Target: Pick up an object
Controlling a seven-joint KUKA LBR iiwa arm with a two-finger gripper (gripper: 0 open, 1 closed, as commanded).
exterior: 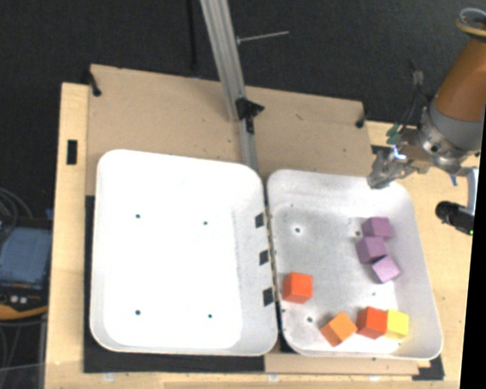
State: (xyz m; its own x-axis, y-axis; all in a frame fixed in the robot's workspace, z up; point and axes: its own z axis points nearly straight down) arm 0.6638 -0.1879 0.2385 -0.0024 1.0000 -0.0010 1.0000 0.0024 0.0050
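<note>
Overhead, end effector (388, 172) above right bin's (312, 187) far corner, its opening impossible to tell, 3 purple cubes (376, 248) nearby.

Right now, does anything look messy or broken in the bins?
Nothing looks broken or spilled. The blocks all sit inside the right bin: three purple blocks bunched together, one orange block alone by the left wall, and a tilted orange block, a red block and a yellow block huddled near the front.

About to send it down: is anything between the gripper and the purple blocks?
Nothing visible. The gripper is over the right bin's far corner, and bare bin floor separates it from the purple blocks.
</note>
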